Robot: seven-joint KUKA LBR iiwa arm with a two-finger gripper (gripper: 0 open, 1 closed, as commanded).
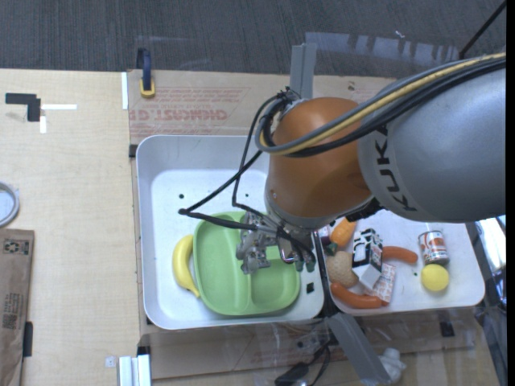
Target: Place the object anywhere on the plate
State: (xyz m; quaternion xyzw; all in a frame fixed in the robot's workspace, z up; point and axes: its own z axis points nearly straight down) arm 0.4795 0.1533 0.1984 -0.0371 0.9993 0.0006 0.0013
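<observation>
Camera view gives me the arm (pixel 418 151) over the left bin (pixel 161 215). I see my hand (pixel 257 254) above the green plate (pixel 221 284); grip I cannot tell. Banana (pixel 184 265) touches the plate's left rim.

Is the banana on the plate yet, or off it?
Off. The banana lies on the bin floor, curved along the green plate's left rim.

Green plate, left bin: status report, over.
Gripper over green plate, no object seen between its fingers. Banana against plate's left rim. Other items sit in right bin.
</observation>
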